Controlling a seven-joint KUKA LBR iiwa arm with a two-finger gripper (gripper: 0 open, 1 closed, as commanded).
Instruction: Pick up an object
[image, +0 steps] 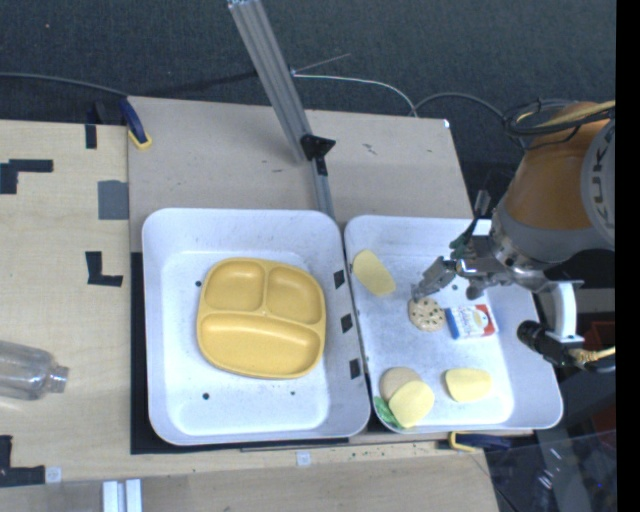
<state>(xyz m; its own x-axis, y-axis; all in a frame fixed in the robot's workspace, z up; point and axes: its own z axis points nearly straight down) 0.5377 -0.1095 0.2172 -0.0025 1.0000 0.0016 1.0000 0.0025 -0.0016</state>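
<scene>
So the arm's reaching into the right bin (520, 400) and the gripper (432, 285) is hanging right above the cookie (427, 315), fingers spread apart, nothing between them. The cookie looks like the obvious target: it lies flat near the middle of the bin, with the little red, white and blue packet (470, 322) just beside it on the right. I'd come straight down with the fingers either side of the cookie and keep off the packet so it doesn't get dragged along. It's thin and flat, so the tips need to get right down to the bin floor or they'll just skate over it. The yellow divided plate (262, 317) in the left bin is well out of the way
</scene>
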